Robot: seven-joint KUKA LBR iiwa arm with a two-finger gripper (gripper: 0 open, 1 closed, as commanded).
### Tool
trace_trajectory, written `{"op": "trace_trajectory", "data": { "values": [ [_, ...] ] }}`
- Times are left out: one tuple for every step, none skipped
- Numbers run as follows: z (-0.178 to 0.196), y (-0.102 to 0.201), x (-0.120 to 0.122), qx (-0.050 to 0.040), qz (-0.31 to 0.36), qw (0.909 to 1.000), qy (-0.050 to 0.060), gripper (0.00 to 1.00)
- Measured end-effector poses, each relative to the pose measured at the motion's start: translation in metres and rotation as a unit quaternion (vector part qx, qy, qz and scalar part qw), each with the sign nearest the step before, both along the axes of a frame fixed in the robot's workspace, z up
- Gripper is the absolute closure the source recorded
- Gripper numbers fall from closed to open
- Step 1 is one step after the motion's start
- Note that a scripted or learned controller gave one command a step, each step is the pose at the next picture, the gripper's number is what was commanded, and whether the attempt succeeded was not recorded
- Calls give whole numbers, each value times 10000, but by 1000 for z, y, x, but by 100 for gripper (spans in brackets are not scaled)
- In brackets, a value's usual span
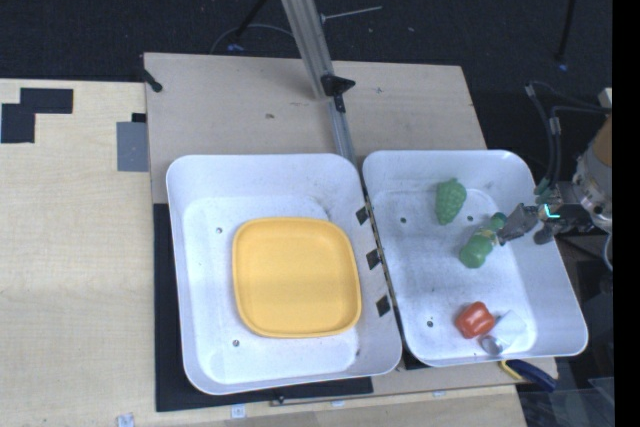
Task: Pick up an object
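Nearest to us, at the front of the right bin [520,340], we see a red object [476,319] lying on the white floor, with a small grey thing [490,345] just beside it, and the left bin [200,215] on the table [250,105] carries a yellow plate [296,276]. Further back in the right bin we find two green objects, one [450,200] near the back wall and the other [477,249] in the middle. Our gripper [508,227] reaches in over the right rim and touches or nearly touches this second green object, but we cannot tell how far it is open or whether it has hold of anything.
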State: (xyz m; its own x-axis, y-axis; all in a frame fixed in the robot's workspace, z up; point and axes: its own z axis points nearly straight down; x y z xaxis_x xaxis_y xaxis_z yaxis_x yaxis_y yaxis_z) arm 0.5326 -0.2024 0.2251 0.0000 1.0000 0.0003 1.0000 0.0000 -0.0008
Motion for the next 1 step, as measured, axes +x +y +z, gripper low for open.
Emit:
{"op": "trace_trajectory", "data": {
  "values": [
    [0, 0, 0, 0, 0, 10000, 1, 0]
  ]
}}
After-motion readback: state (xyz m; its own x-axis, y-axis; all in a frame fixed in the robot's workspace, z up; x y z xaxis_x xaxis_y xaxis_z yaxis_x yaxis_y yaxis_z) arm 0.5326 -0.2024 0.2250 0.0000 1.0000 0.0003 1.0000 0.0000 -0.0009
